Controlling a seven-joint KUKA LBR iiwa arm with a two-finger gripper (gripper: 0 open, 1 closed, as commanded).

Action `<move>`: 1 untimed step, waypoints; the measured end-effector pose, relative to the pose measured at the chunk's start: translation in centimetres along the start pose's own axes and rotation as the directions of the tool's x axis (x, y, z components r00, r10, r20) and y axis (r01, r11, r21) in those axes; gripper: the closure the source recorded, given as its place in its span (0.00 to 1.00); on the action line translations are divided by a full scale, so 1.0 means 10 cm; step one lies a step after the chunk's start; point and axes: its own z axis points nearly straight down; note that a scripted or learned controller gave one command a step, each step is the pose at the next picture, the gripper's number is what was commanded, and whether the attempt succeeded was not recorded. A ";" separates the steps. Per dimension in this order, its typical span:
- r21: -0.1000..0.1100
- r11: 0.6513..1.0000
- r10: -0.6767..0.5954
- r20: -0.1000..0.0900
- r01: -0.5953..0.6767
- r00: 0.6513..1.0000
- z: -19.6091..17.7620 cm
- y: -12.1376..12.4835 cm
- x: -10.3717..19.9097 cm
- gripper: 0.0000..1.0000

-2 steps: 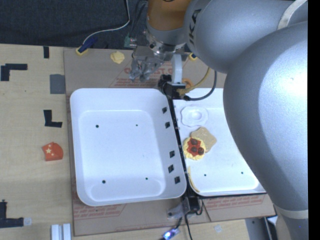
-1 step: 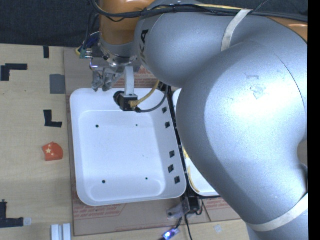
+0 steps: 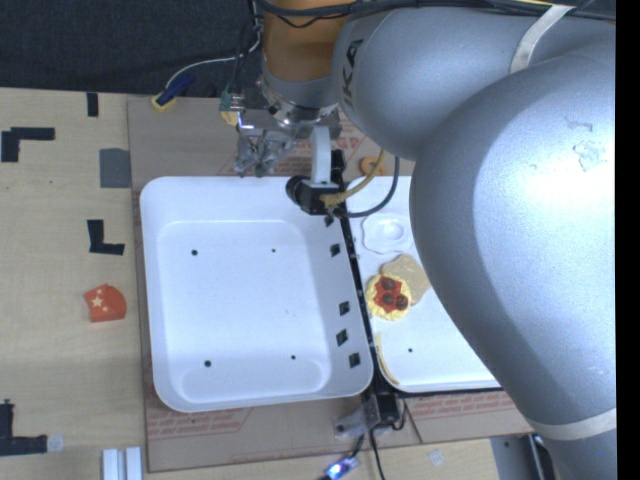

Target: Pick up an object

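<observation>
Camera view from above gives us two shallow white plastic bins side by side on a cardboard-covered bench (image 3: 60, 258). Our grey arm with its orange band (image 3: 480, 168) reaches in from the right and covers much of the right-hand bin (image 3: 440, 373). Its two-finger metal gripper (image 3: 262, 153) hangs over the far rim of the left-hand bin (image 3: 240, 298), and we see nothing between the fingers; whether they are spread or closed we cannot tell, since the metal parts blur together. In the right bin, near the divider, lies a tan toy pizza slice with red toppings (image 3: 392, 290), with a small white round piece (image 3: 385, 234) just beyond it. Out on the bench, well left of the bins, sits a small red-orange block (image 3: 105, 303).
</observation>
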 end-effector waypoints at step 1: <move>0.003 1.000 -0.010 -0.002 0.010 1.000 0.38 -0.02 0.65 1.00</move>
